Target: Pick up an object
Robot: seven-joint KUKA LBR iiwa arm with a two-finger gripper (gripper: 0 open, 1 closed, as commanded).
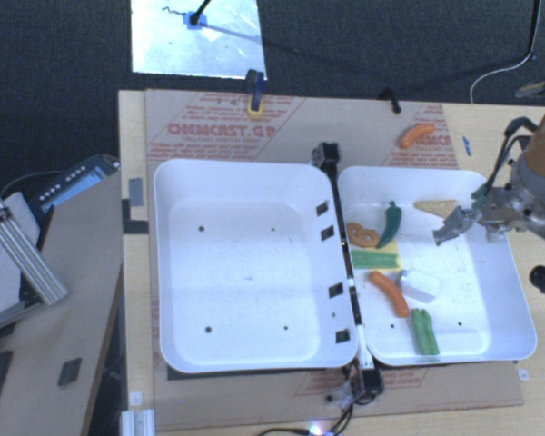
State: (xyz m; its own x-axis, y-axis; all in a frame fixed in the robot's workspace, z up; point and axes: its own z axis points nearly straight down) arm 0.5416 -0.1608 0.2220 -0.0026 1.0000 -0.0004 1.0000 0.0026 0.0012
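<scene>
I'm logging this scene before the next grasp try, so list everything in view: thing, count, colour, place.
Bins: 2, white, side by side on the bench; left bin, right bin.
Pretzel: 1, brown-orange, right bin, near its left wall.
Pepper: 1, dark green, right bin, beside the pretzel.
Long green piece: 1, green on a yellow patch, right bin, below the pretzel.
Carrot-like piece: 1, orange, right bin, centre-left.
White block: 1, white, touching the orange piece's right side.
Green stick: 1, green, right bin, near the front.
Tan wedge: 1, tan, right bin, far side.
Orange sausage shape: 1, orange, on the board behind the right bin.
Clamp: 1, blue and yellow, board's far edge.
Gripper: 1, grey, over the right bin's right half.
</scene>
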